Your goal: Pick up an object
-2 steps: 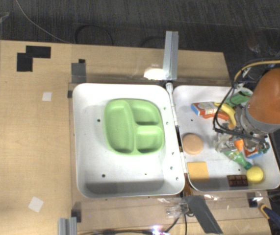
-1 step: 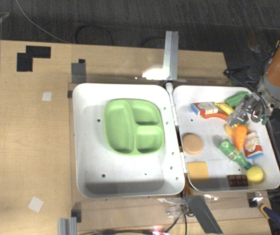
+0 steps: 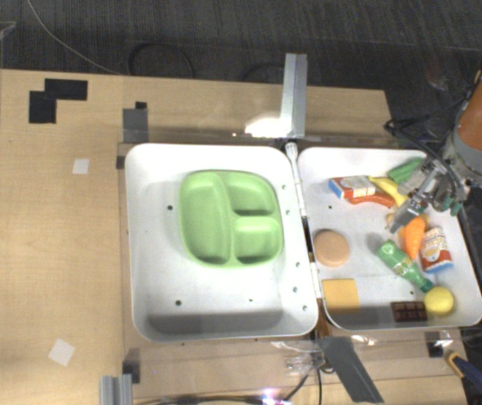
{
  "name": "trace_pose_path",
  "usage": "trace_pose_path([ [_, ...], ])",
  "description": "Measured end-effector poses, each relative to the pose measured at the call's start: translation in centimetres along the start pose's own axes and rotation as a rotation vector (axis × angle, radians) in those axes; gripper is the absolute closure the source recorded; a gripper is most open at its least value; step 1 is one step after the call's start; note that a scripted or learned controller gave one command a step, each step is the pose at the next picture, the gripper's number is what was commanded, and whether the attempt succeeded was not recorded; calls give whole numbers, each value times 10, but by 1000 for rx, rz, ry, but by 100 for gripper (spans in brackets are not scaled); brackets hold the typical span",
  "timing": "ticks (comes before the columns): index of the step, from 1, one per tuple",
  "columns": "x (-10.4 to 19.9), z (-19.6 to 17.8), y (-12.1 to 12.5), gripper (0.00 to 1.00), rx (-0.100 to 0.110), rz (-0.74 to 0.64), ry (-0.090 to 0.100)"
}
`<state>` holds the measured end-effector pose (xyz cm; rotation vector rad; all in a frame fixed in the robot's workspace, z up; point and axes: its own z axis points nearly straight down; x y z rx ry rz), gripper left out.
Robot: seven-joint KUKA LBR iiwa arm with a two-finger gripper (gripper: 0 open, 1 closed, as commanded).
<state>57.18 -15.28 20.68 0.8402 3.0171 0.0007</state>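
I see the gripper (image 3: 411, 212) low in the right bin (image 3: 308, 175), just above an orange carrot (image 3: 414, 236) at that bin's 3 o'clock side. Whether it is gripping anything, I cannot tell. A green bottle (image 3: 399, 261) lies beside the carrot at its 7 o'clock.

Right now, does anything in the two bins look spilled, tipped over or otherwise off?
Nothing stands out. The green divided tray sits flat in the left bin. The right bin holds a loose jumble of toy food, including a green bottle lying on its side, a carrot and a lemon, all inside the walls.
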Motion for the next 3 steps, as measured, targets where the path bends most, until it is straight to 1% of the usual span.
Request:
trace_pose_path([
  [1, -17, 110, -26, 0, -1, -112, -1],
  [2, 27, 116, -47, 0, -2, -180, -6],
  [3, 46, 116, -30, 0, -1, -185, -10],
])
